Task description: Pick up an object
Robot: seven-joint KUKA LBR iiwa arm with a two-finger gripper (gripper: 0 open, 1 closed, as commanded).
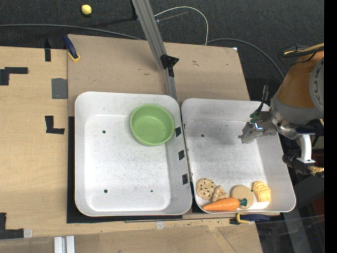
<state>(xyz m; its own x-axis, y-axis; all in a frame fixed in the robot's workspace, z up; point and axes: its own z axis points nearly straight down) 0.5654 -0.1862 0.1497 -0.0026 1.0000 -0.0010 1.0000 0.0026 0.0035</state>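
Note:
My gripper (251, 133) hangs over the upper right part of the right bin (221, 157), reaching in from the right edge. Far below it, along the bin's front wall, lie an orange carrot (225, 204), a speckled round cookie (205, 187), a tan round piece (240, 193) and a yellow ridged piece (261, 191). All of these lie well apart from the gripper. A green bowl (152, 124) sits upright in the left bin (105, 162), near its upper right corner.
A grey metal pole (152, 30) slants down from the top to the seam between the bins. Cables loop over the dark floor behind the bench. A small yellow ball (86, 9) lies on the floor at top left.

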